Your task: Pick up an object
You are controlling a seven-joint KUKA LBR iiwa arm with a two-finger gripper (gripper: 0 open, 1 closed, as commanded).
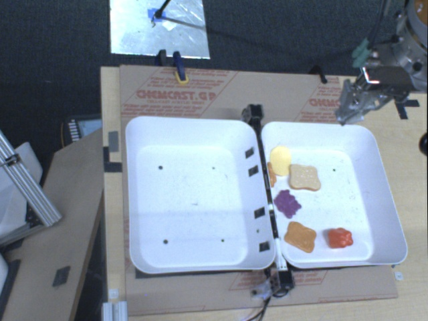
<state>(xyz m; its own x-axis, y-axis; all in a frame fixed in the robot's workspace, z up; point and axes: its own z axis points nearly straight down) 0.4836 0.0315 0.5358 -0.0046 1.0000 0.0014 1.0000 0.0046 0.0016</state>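
The right bin [374, 172] holds several toy foods: a yellow lemon-like piece [281, 159], a tan toast slice [305, 178], a purple grape cluster [287, 203], an orange piece [300, 237] and a red piece [340, 238]. My gripper [350, 109] hangs above the bin's far right rim, well away from all of them, with nothing between its fingers. The fingers point down and left, and they look close together.
The left bin [194, 192] sits beside the right one, joined along a black-clipped divider [262, 186]. Both rest on a cardboard sheet [200, 92]. A shiny metal plate [159, 19] lies at the back left. An aluminium rail [27, 186] stands at the left.
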